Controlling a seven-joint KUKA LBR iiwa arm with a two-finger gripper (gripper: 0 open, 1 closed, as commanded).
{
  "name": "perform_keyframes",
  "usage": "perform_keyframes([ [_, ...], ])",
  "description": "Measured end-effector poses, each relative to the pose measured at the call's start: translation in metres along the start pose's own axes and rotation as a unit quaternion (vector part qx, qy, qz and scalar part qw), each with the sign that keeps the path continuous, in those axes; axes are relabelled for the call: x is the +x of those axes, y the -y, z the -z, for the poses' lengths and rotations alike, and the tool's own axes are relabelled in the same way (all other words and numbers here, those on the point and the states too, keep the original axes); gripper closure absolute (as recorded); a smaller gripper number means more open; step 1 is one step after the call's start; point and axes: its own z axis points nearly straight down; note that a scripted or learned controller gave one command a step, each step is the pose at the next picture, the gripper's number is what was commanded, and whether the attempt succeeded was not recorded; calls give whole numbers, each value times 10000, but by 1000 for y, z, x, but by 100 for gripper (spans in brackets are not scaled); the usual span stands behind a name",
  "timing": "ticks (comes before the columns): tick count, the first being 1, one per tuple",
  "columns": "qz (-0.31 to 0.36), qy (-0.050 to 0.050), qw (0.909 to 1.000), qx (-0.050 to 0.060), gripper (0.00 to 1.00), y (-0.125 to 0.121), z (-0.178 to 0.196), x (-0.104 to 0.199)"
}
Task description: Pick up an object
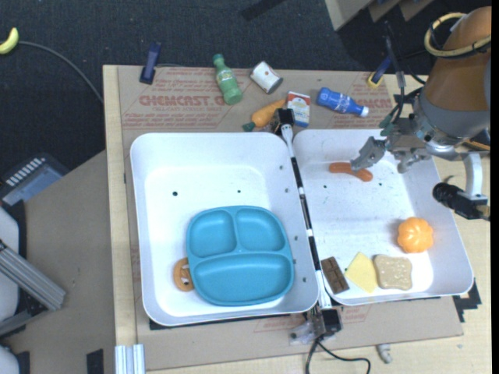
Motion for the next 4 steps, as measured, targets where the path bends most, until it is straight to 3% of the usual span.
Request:
perform_keyframes([
  [1, -10, 5, 10000, 10, 0, 33, -52, -54],
  [2, -9, 3, 10000, 7, 0, 77, -129, -88],
  [3, -7, -3, 10000, 9, 0, 113, -129, -82],
  [4, -8, 2, 10000, -3, 100, 112, -119, -82],
])
